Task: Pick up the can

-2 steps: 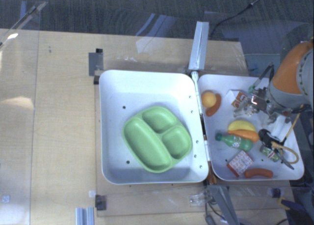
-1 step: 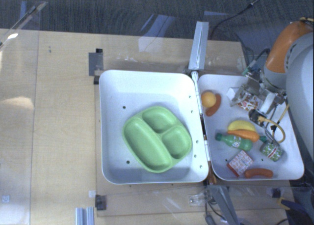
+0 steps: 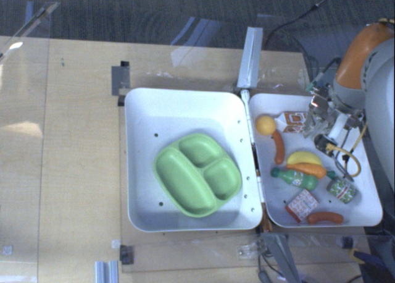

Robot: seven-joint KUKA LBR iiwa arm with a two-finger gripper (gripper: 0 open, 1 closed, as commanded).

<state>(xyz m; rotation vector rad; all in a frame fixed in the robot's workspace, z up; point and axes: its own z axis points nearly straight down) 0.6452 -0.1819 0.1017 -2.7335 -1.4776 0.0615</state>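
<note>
The can (image 3: 342,190) is small, with a green and white label, and lies tilted near the right wall of the right bin (image 3: 370,214), toward the front. My gripper (image 3: 315,125) hangs over the back of that bin, beside a small white and red carton (image 3: 295,121). It is well behind the can and apart from it. The grey arm with its orange band (image 3: 357,59) comes in from the upper right. Cables loop down from the wrist toward the can.
The right bin also holds a yellow ball (image 3: 265,125), a sausage (image 3: 279,146), a banana (image 3: 303,158), a carrot (image 3: 311,168), a green bottle (image 3: 295,178), a red box (image 3: 302,204) and a second sausage (image 3: 325,217). The left bin (image 3: 142,115) holds a green divided plate (image 3: 197,173).
</note>
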